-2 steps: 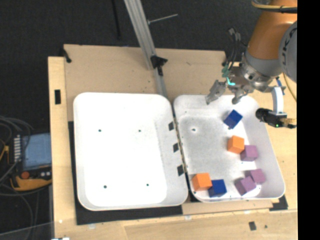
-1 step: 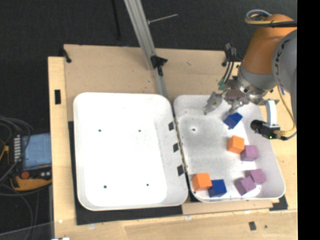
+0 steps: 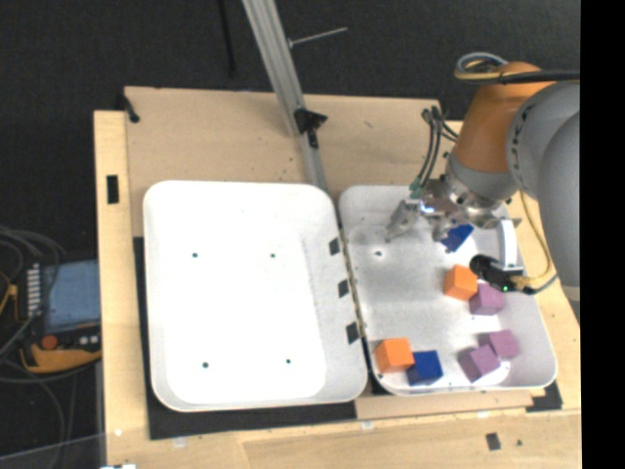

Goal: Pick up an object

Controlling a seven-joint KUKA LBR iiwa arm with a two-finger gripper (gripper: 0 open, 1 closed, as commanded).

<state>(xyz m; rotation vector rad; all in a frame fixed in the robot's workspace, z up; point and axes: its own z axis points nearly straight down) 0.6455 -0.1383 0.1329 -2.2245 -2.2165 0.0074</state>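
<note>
Lying along the lower edge of the right bin (image 3: 391, 262) are matte foam cubes: an orange block (image 3: 395, 354), a blue block (image 3: 425, 367) and purple blocks (image 3: 479, 362). Higher, at right, another orange cube (image 3: 460, 282) sits. Farther up, the metallic gripper (image 3: 410, 215) hangs; whether its pincer is apart I cannot tell

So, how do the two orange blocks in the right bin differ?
The near orange block sits by the right bin's front-left corner, beside a blue block. The far orange block lies mid-right, touching a purple block and nearer the hand. The near one looks slightly larger. Both are orange, cube-like and resting on the bin floor.
</note>
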